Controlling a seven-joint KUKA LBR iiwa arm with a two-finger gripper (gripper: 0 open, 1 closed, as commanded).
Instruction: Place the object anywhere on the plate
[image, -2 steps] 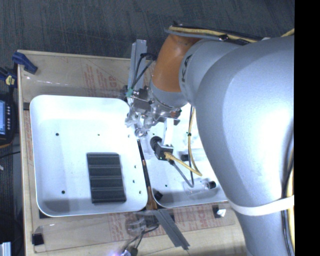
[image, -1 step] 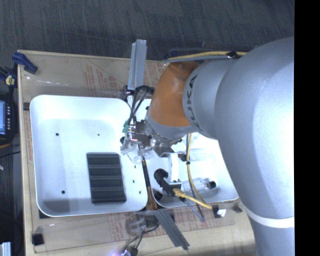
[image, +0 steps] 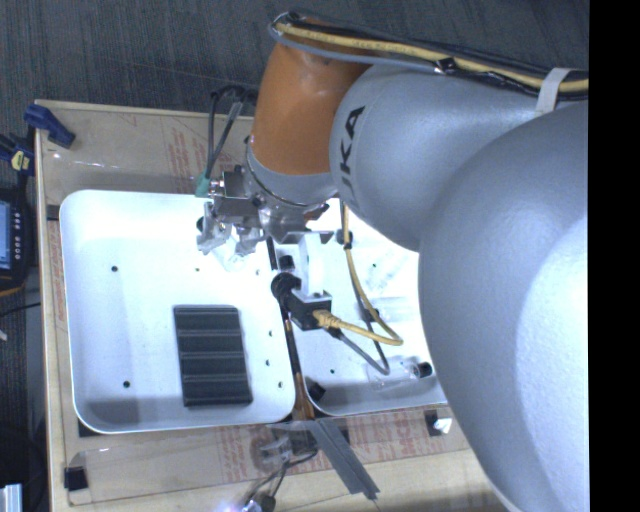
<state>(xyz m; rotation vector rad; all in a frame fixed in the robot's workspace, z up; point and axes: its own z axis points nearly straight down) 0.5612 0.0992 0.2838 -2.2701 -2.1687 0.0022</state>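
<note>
A dark grey ridged plate (image: 212, 355) lies flat in the left bin (image: 110, 300), toward its near side. My gripper (image: 226, 238) hangs over the far right part of that bin, well beyond the plate and a little to its right. Something small and pale shows just under the gripper (image: 236, 256), but it is too blurred to name. The orange wrist band (image: 300, 110) and the grey arm cover most of the right bin (image: 350, 400).
A dark divider rail (image: 290, 330) runs between the two bins. A yellow cable (image: 355, 335) loops over the right bin, and a small clear item (image: 418, 370) lies near its front edge. Blue clamps (image: 48, 125) sit at the bench's far left corner.
</note>
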